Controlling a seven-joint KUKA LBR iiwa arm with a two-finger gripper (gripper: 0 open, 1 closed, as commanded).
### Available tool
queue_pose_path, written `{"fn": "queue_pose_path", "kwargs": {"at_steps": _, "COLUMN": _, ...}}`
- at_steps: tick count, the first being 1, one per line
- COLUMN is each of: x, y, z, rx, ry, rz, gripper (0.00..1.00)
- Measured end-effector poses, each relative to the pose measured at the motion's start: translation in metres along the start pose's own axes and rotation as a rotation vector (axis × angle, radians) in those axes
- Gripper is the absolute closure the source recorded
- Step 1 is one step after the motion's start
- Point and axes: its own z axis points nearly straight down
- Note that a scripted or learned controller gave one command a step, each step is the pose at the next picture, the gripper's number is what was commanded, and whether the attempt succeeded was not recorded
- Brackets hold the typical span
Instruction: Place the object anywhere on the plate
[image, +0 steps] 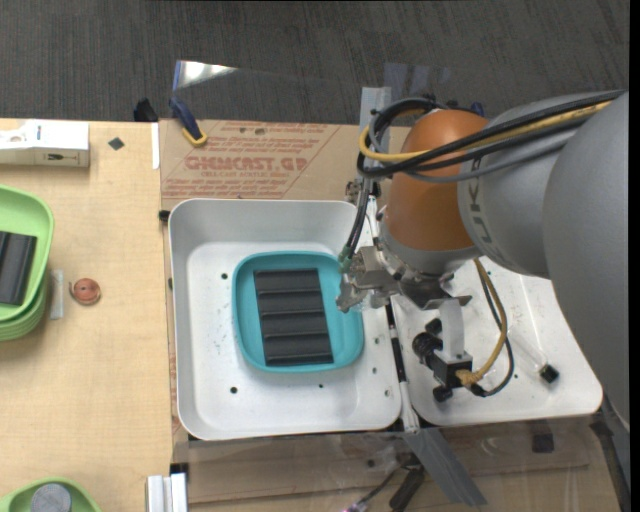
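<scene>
A teal plate (246, 330) lies in the left white bin (200, 400). On it rests a dark grey ridged block (291, 316), lying flat and lengthwise across the plate's middle. My gripper (351, 288) hangs at the plate's right rim, just right of the block and beside the wall between the bins. Nothing is visibly held in it. The grey arm with its orange band (430, 190) reaches in from the right and covers much of the right bin.
The right bin (570, 395) holds a small dark piece (548, 374). On the bench at left are a green dish (25, 215) with a dark item, a small reddish disc (86, 290) and a white box (45, 143). Cardboard (250, 160) lies behind the bins.
</scene>
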Motion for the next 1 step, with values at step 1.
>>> {"fn": "queue_pose_path", "kwargs": {"at_steps": 1, "x": -0.0004, "y": 0.0001, "z": -0.0001, "rx": 0.0, "ry": 0.0, "rz": 0.001, "gripper": 0.0}}
